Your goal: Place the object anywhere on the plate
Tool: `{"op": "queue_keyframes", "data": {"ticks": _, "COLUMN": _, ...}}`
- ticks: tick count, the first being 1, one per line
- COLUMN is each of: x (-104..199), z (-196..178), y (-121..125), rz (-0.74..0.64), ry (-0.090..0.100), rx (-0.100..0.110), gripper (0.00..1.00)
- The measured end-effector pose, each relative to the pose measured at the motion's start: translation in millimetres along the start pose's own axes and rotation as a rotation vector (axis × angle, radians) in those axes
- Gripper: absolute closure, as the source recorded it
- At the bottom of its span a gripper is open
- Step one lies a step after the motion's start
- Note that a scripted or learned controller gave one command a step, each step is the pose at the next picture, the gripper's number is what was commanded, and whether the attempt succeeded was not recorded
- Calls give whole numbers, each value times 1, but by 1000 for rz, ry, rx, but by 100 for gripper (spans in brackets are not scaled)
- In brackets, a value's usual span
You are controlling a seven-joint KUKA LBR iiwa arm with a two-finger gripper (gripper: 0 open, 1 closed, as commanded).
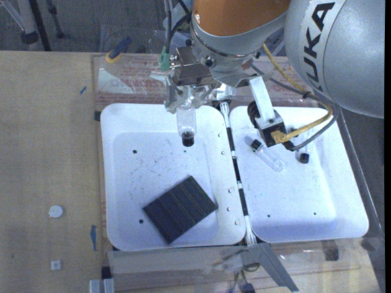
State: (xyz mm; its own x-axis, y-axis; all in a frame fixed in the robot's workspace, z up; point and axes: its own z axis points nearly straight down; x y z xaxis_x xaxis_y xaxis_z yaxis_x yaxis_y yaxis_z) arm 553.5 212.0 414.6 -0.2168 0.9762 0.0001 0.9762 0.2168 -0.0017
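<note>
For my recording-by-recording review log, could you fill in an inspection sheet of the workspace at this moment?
Surface: left bin and right bin, both white, side by side; dark specks on the left bin's floor.
Job's things: dark ridged plate flat in the left bin's front part, nothing on it; small clear piece in the right bin, possibly the object.
Clutter: small dark bit in the right bin.
Grippers: hand over the left bin's rear edge, away from the plate.
Cables: yellow cable looping from the wrist over the right bin.
Surroundings: tan bench with a white disc.
</note>
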Motion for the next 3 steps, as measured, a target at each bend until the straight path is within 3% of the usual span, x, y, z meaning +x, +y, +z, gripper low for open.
{"op": "queue_keyframes", "data": {"ticks": 1, "x": 16, "z": 80, "y": -53, "rz": -163, "ry": 0, "rx": 1, "gripper": 100}}
{"op": "queue_keyframes", "data": {"ticks": 2, "x": 7, "z": 61, "y": -28, "rz": -15, "ry": 0, "rx": -4, "gripper": 100}}
{"op": "queue_keyframes", "data": {"ticks": 3, "x": -1, "z": -7, "y": 21, "rz": -265, "ry": -1, "rx": -5, "gripper": 100}}
